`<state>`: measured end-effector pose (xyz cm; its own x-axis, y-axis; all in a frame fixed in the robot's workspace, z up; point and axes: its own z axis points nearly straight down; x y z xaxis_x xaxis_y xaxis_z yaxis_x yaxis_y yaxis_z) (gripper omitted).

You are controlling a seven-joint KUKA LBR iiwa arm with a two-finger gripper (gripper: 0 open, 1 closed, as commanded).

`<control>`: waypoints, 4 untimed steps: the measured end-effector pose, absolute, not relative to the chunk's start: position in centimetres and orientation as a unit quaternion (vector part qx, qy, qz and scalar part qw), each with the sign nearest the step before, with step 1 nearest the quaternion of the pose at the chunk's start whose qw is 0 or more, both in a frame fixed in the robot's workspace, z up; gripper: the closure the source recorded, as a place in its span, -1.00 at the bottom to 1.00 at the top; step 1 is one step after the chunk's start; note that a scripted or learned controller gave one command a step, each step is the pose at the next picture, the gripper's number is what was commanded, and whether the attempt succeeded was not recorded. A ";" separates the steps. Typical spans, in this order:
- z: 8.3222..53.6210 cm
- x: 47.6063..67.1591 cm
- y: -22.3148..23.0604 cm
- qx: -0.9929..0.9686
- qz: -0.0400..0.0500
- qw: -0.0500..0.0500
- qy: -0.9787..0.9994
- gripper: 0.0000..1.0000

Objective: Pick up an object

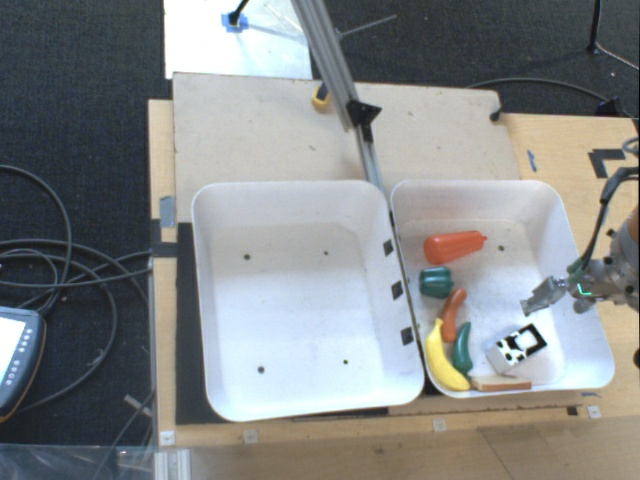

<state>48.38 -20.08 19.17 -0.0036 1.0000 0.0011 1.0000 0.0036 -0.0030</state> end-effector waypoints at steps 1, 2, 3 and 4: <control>19.4 48.5 -20.0 -0.706 -0.001 -0.001 -0.708 -1.00; 13.1 48.4 -20.1 -0.707 0.001 0.002 -0.707 -1.00; 8.8 48.4 -20.1 -0.707 0.000 0.001 -0.707 -1.00; 10.1 48.5 -20.2 -0.707 -0.001 -0.001 -0.708 1.00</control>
